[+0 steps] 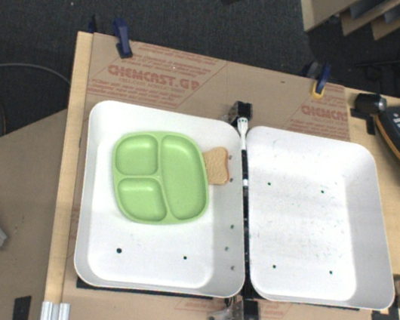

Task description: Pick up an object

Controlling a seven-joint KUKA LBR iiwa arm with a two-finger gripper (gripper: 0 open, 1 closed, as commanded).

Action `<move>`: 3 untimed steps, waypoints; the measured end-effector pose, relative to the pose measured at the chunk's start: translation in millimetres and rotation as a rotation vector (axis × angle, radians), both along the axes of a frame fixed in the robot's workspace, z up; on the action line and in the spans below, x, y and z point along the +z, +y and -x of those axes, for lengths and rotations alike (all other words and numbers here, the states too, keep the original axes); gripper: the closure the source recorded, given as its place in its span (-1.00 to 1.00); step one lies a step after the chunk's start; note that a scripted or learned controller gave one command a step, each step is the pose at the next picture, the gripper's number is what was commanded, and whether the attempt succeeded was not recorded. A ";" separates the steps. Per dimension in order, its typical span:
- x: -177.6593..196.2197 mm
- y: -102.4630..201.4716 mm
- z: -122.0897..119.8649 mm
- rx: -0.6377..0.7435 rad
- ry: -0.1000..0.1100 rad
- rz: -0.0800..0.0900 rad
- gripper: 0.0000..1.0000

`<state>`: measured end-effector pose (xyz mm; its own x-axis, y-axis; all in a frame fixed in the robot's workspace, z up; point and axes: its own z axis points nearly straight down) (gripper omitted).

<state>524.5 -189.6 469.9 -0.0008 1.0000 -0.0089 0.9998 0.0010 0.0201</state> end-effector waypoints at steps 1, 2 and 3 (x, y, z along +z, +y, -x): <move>-100.8 31.8 18.9 0.001 0.030 -0.013 1.00; -163.8 67.1 38.5 0.001 0.027 -0.012 1.00; -83.8 2.3 2.6 -0.004 0.008 -0.002 1.00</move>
